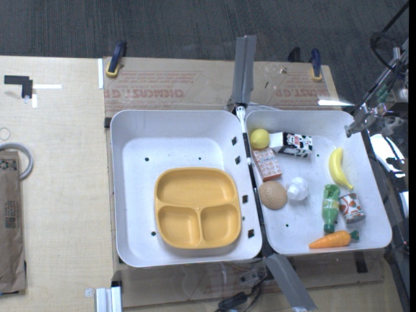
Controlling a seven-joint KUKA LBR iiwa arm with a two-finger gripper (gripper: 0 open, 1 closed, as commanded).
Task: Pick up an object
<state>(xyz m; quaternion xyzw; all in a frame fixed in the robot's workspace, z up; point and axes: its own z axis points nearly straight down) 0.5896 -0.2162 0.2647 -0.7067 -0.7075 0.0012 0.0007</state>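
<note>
Looking down on the desk (58, 174), I see two white bins side by side. The left bin (130, 142) carries a yellow divided plate (196, 208). The right bin (370, 194) carries the pickable items: a lemon (259, 138), a milk carton (296, 143), a pink box (266, 164), a brown egg (273, 195), a white ball (298, 188), a banana (338, 169), a green bottle (331, 207), a can (351, 208) and a carrot (333, 240). The claw (361, 117) sits over the right bin's far right corner, above the banana and apart from it. I cannot tell its state.
</note>
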